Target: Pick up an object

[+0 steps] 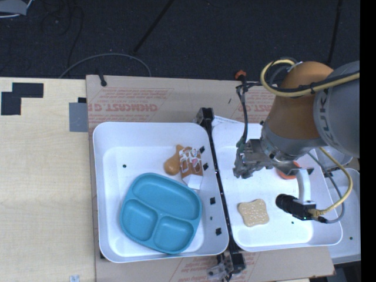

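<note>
On the pale wooden worktop [41,175], a flat tan toast-shaped piece [254,212] lies in the right white bin [276,235], just toward the bin's near edge from the end effector [244,168] and not touching it. I cannot tell whether the end effector is apart or together.

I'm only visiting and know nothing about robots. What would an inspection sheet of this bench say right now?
Surface: white left bin and right bin side by side on printed cardboard.
Job's things: blue divided plate and brown toy figure in the left bin; tan toast-shaped piece in the right bin.
Clutter: small orange thing, partly hidden under the arm.
Grippers: gripper in the right bin, apart from the toast-shaped piece.
Cables: thin dark cable on the floor beyond the bench.
Surroundings: pale wooden board left of the bins.
</note>
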You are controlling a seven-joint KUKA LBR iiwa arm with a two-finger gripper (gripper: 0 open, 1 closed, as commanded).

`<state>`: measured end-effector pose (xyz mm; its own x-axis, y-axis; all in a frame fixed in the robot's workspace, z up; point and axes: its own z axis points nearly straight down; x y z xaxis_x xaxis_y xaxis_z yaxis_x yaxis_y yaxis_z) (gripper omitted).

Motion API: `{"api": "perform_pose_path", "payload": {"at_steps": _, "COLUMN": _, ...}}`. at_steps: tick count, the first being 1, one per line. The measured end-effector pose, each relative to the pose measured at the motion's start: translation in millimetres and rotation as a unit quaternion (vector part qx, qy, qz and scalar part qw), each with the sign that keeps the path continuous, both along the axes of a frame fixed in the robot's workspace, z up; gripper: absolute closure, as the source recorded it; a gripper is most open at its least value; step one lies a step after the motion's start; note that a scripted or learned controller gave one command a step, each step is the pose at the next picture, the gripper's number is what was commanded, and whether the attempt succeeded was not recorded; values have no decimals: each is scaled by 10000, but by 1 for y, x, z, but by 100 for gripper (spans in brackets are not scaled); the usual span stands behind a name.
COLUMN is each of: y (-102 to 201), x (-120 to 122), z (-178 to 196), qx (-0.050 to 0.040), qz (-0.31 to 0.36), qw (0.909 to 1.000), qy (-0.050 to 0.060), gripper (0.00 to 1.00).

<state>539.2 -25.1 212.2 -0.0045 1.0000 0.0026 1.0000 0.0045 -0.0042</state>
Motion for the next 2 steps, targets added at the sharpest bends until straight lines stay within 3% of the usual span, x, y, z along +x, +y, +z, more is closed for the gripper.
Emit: {"api": "perform_pose_path", "payload": {"at_steps": 2, "y": 96, "x": -19, "z": -5, "qx": -5, "qz": 1, "qw": 10000, "qy": 5, "gripper": 100}}
